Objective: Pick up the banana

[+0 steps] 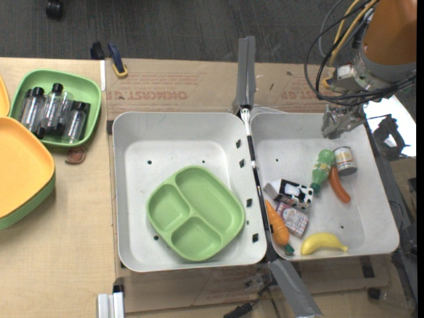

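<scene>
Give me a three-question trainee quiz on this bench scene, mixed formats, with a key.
1. True or false: the banana lies in the left bin.
2. Multiple choice: what sits in the left bin? A) a green divided tray B) a can C) a carrot
3. Fill in: the gripper hangs over the ____ end of the right bin, away from the banana at the near edge.

Key: 1 false, since the banana is in the right bin near its front wall; 2 A; 3 far.
</scene>
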{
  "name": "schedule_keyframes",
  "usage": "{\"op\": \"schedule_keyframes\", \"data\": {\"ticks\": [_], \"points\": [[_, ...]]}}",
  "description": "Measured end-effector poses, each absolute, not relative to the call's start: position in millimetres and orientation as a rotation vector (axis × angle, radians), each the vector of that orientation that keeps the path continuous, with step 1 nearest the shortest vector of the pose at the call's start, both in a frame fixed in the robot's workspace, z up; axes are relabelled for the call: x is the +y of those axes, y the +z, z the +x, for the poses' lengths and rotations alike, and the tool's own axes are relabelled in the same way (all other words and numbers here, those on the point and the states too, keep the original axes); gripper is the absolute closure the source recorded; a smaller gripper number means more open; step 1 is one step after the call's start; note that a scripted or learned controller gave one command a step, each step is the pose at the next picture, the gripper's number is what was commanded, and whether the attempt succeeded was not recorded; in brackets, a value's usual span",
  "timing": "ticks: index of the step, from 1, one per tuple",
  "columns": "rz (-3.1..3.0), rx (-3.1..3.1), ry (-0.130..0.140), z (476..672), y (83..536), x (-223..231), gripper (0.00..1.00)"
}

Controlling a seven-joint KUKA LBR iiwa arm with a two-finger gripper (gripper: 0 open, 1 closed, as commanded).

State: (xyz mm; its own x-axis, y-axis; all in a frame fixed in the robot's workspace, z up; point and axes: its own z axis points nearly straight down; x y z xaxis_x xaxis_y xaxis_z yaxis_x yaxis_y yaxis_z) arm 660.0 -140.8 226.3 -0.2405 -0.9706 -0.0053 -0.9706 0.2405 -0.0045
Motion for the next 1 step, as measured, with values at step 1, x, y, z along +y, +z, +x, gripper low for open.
{"op": "schedule_keyframes", "data": {"ticks": [1], "points": [[-2.405, 2.014, 0.005, 659.3, 198.8, -109.4, 1.0]]}}
